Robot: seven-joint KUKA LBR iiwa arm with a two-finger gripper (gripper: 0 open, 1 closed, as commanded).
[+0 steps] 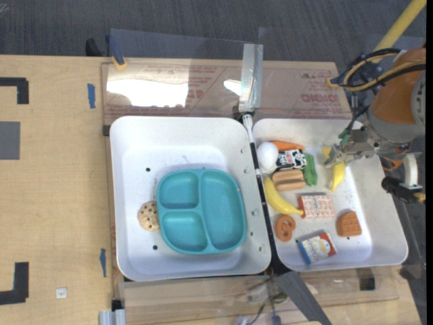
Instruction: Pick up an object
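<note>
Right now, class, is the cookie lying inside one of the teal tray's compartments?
No. The cookie lies on the left bin's white floor, against the outer left edge of the teal tray, not in a compartment.

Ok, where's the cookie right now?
The cookie lies in the left bin, at its left side, touching the left edge of the teal tray.

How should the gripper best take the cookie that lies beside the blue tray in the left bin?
Probably from straight above, closing across the cookie's edges front to back. It lies flat and its right side touches the blue tray, so a finger hardly fits there.
</note>
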